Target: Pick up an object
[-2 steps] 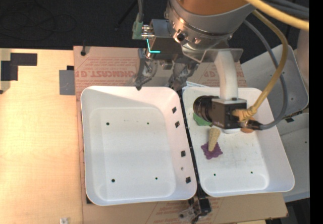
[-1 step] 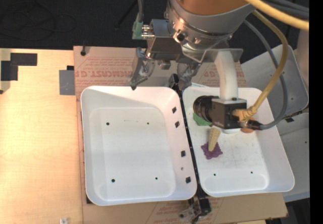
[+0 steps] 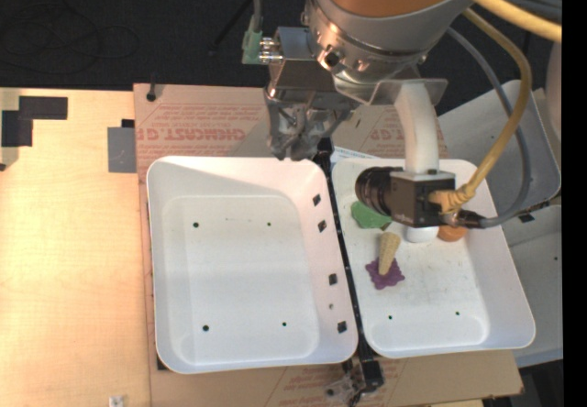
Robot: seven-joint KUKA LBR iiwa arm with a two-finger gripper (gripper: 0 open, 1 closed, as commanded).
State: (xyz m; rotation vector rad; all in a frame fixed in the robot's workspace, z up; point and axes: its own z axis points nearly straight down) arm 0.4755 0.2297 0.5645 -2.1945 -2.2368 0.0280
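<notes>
Toys lay in the right bin (image 3: 495,323): a green piece (image 3: 367,215), a tan cone (image 3: 389,250), a purple bit (image 3: 385,275) and an orange bit (image 3: 449,233). Nothing was picked up yet. Above the bins' far edge hung the end effector (image 3: 298,144), carrying nothing; how wide it was, I could not tell.

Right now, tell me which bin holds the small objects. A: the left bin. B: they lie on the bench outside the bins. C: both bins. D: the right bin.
D: the green piece, the cone, the purple piece and the orange piece all lie in the right bin; the left bin shows bare white floor.
</notes>
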